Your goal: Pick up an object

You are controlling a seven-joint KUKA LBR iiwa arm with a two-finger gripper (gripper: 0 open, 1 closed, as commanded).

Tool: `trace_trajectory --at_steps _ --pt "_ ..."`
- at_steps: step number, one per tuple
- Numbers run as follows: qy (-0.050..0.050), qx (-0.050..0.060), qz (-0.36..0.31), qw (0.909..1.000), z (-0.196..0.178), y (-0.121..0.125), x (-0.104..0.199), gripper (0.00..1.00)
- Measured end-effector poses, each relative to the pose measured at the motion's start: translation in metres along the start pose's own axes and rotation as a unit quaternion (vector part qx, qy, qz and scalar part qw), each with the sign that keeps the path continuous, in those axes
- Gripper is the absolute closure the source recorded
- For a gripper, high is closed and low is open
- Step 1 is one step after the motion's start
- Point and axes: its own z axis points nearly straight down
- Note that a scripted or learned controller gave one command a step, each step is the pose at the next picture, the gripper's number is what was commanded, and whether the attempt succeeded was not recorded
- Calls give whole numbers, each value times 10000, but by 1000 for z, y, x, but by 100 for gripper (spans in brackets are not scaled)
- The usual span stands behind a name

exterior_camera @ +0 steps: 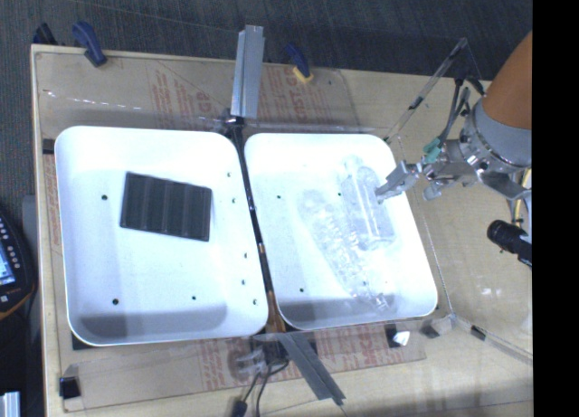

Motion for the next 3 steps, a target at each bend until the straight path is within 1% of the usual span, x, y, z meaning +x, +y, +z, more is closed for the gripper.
trace_trajectory --at_steps 1,2,3 --pt "12 8 -151 9999 2 0 1 0" --pt "12 8 -151 9999 2 0 1 0" --pt "13 35 1309 9914 91 -6 1 0"
